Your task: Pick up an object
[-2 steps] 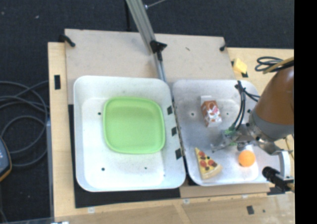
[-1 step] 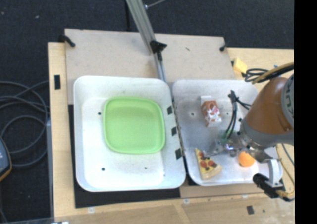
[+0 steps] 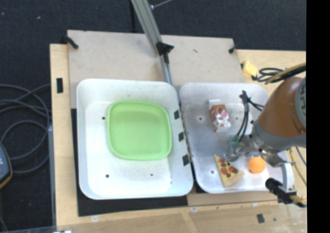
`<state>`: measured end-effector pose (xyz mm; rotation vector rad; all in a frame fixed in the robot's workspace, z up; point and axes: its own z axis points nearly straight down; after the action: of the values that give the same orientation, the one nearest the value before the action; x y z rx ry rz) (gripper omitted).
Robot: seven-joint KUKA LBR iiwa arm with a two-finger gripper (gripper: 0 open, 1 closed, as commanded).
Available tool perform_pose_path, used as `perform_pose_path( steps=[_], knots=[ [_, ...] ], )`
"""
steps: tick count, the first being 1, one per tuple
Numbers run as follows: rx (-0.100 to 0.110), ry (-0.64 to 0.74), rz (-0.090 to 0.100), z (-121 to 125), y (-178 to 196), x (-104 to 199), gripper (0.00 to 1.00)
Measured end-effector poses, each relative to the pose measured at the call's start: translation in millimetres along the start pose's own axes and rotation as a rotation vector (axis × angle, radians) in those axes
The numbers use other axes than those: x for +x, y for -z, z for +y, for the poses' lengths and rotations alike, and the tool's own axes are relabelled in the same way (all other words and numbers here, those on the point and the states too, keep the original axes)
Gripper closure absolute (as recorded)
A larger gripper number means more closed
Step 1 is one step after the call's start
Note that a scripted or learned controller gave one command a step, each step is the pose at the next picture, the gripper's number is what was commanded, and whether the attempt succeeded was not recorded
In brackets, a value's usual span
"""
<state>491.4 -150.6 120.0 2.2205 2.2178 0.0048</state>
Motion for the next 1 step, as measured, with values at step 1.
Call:
perform_pose_path(
  steps=[1],
  knots=[
    [0.0, 0.001, -0.001, 7.2, 44.1, -2.4, 1.0]
  ],
)
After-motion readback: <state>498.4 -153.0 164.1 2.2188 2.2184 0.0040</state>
